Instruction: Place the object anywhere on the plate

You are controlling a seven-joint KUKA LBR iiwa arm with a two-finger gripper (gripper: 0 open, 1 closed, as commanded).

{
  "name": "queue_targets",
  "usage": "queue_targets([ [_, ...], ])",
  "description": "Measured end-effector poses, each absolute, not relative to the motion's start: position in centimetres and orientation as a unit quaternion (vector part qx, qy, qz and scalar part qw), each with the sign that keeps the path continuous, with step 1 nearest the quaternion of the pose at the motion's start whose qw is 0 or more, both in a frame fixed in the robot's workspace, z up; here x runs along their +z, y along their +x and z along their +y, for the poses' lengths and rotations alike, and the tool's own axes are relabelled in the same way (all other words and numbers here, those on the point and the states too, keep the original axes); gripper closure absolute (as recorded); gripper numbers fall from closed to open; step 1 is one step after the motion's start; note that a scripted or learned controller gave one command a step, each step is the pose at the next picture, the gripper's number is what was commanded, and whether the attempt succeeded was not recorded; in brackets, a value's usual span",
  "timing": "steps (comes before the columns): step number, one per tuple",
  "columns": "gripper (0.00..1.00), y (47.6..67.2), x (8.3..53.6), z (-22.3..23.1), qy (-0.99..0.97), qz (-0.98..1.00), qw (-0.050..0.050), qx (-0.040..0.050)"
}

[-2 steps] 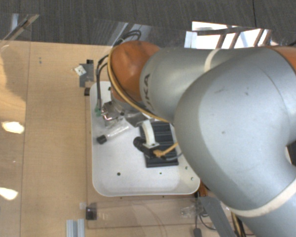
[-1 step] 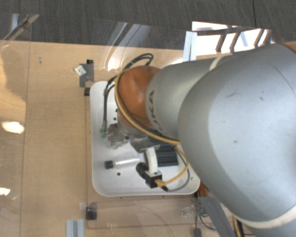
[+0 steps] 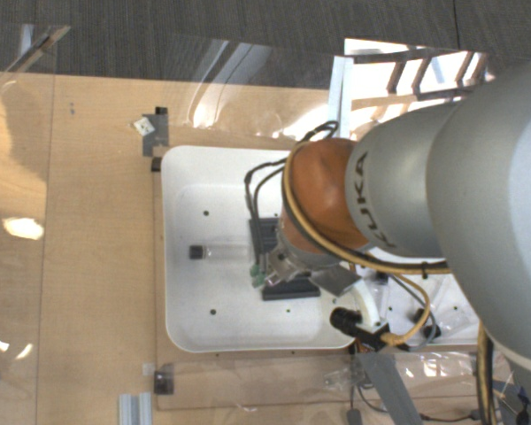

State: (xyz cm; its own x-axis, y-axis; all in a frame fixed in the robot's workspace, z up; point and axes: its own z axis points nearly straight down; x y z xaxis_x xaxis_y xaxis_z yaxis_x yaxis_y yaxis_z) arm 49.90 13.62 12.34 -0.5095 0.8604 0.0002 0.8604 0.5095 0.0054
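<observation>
A small dark block (image 3: 196,252) lies on the floor of the left white bin (image 3: 181,321), left of centre. A faint pale streak runs from it to the right, toward the arm. My gripper (image 3: 270,264) hangs over the bin's right part, about a hand's width right of the block and apart from it. Its dark body sits under the orange wrist band (image 3: 323,193), with a small green part at its lower left. The grey arm hides the gripper's underside and most of the right bin.
The big grey arm link (image 3: 460,175) fills the right of the view. Cables (image 3: 398,326) loop below the wrist. A black clamp (image 3: 157,131) sits at the bin's top left corner and another (image 3: 164,381) at the bottom left. Wooden bench (image 3: 80,237) stretches left.
</observation>
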Motion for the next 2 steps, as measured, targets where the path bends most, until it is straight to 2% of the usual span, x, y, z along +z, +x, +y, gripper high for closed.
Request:
queue_targets([
  [1,1.0,49.2,9.2,16.9,0.339,0.941,0.007,0.0052],
  [2,1.0,48.9,11.6,15.0,0.093,0.996,0.004,0.0026],
])
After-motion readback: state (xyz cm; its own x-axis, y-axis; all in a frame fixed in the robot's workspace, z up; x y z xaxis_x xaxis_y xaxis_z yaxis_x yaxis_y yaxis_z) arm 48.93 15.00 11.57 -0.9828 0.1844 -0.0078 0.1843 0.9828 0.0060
